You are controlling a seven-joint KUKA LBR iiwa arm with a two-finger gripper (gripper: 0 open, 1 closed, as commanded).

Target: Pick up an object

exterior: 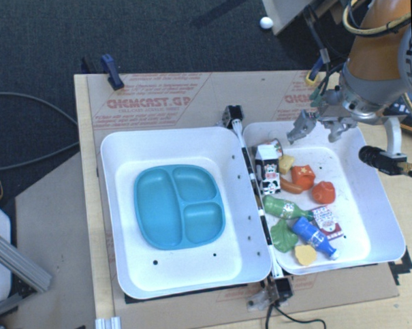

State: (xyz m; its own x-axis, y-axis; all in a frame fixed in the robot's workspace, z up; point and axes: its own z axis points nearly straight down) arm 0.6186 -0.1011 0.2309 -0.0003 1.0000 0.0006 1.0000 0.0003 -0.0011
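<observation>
Yellow piece (305, 255), blue bottle (314, 236), open gripper (319, 129) above, unobstructed

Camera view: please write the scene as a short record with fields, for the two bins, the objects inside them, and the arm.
left bin: shallow white plastic bin, holding a light blue plastic plate with three compartments
right bin: shallow white plastic bin, holding a pile of toy food
toy food: white milk carton with black patches, red tomato, green bottle, blue bottle, yellow wedge
gripper: above the far edge of the right bin, jaws open, nothing between them
</observation>
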